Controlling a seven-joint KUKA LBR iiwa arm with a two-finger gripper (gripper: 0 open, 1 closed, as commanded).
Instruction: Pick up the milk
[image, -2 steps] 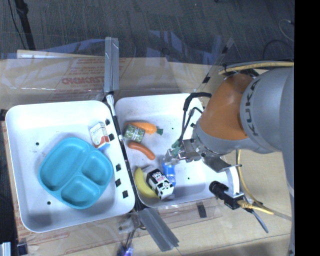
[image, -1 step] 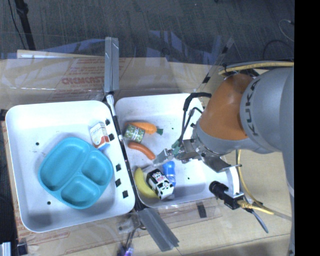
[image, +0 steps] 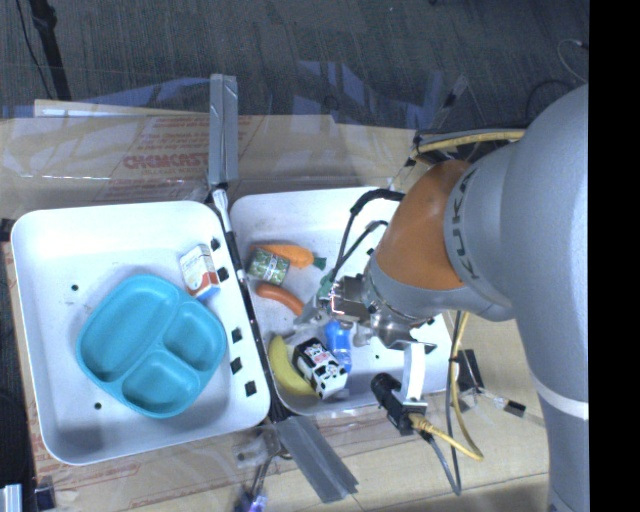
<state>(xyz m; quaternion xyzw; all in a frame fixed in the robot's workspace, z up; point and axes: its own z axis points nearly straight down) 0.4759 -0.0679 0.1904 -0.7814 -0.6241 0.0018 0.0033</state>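
Milk, in a small carton printed with black and white cow patches (image: 322, 366), lay tilted near the 6 o'clock wall of the right-hand shallow white bin (image: 262, 210), its left edge touching a yellow banana (image: 283, 366) that curved along the bin's 7 o'clock corner. Just at the carton's 1 o'clock sat a small blue object (image: 340, 345), possibly a bottle or packet; the arm's shadow made it hard to name. Above these, toward 11 o'clock, a reddish sausage-shaped piece (image: 279, 296) lay beside a green-labelled round can (image: 268, 264), and an orange carrot with a green tip (image: 295, 255) rested against the can's right side.

The grey arm with the orange band (image: 430, 240) reached in from 3 o'clock and covered much of the right bin. Its gripper (image: 345, 312) hung over the bin's middle, just above the blue object and near the carton's 1 o'clock corner. Whether the fingers were spread or closed could not be told, since the wrist body hid them, and nothing was visibly between them.

In the left-hand white bin (image: 60, 240), a blue three-compartment plastic tray (image: 150, 345) occupied the centre, and a small white carton with red and blue print (image: 198, 270) stood at the tray's 1 o'clock, close to the dividing wall. Both bins sat on a brown surface (image: 120, 150).
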